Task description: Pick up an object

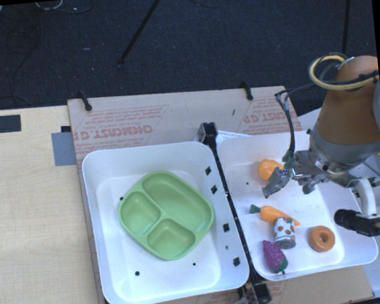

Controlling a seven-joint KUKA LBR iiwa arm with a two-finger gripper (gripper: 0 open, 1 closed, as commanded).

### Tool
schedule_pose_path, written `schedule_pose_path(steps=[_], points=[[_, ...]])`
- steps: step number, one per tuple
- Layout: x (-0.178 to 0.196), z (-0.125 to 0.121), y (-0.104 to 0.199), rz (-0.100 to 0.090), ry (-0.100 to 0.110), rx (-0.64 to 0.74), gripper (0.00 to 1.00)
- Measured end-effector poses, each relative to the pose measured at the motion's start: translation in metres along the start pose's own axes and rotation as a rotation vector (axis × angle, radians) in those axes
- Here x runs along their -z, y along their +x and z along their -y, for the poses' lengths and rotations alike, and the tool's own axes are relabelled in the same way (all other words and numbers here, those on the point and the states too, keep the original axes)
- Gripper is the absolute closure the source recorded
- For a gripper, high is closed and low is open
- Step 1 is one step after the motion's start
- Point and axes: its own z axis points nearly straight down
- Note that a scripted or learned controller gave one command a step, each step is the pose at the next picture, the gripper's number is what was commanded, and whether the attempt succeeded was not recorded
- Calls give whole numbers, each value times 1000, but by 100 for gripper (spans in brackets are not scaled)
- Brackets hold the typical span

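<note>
Grey gripper (279,182) hangs over the right bin (362,252), just beside an orange ball (267,168) near the bin's far edge; whether it is clenched I cannot tell; the arm (349,121) reaches in from the desk's right edge.

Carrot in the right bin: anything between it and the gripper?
Nothing visible. The gripper hangs over bare floor of the right bin, with the carrot just below it in the view. The orange ball sits above, off that line.
</note>
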Motion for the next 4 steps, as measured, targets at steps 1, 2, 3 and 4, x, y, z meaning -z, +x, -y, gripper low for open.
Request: schedule_pose_path(steps=[1, 2, 3, 4], points=[[-61, -3, 8, -2, 8, 1, 0], [-116, 5, 9, 6, -4, -2, 0], [-125, -3, 2, 16, -30, -5, 0], [-111, -5, -1, 19, -37, -14, 100]])
